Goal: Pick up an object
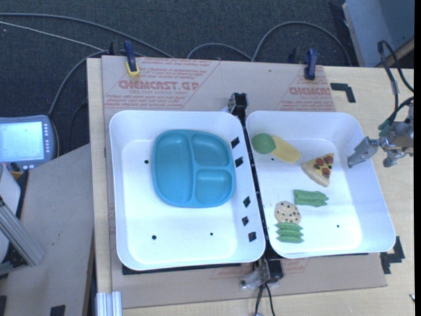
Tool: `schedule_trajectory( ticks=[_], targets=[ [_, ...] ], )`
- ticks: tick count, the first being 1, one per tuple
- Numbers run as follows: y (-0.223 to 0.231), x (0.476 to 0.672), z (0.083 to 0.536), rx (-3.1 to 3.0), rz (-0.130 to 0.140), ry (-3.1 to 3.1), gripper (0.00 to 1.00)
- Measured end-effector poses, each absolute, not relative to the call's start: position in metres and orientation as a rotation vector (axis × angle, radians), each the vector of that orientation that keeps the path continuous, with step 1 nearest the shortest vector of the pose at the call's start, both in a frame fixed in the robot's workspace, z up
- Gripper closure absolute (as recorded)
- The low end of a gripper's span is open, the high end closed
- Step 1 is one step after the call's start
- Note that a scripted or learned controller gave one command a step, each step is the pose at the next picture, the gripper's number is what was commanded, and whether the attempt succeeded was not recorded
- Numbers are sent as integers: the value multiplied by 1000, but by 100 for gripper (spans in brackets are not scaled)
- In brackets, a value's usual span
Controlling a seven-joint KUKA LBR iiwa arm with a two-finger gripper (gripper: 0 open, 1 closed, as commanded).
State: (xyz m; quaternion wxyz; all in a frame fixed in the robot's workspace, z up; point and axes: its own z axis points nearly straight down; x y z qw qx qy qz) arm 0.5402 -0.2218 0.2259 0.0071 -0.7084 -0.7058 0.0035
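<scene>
Pizza slice (pixel 319 168) lies in the right bin (pixel 368 222), just left of the pincer (pixel 363 151), which hangs at the bin's right rim; whether it's apart or together, I cannot tell. Further left: yellow piece (pixel 285 151), green ball (pixel 263 143). Below-left: green beans (pixel 310 198), cookie (pixel 287 212), pea pod (pixel 289 232). Far left, blue tray (pixel 193 168).

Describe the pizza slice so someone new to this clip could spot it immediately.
Look in the right-hand white bin, the one without the blue divided plate. Near its upper middle, just right of the yellow piece, lies the pizza slice. It is the only triangular item, tan with red spots, unlike the green pieces around it.
</scene>
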Motion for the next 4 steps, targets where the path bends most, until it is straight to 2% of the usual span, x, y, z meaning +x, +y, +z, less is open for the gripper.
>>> schedule_trajectory(
  ticks=[1, 2, 3, 4],
  targets=[
    [-221, 543, 233, -2220, 0, -2221, 0],
    [-221, 542, 172, -2218, 2, -2217, 0],
    [-219, 552, 118, -2216, 2, -2220, 0],
    [-215, 554, 85, -2211, -7, -2219, 0]
  ],
)
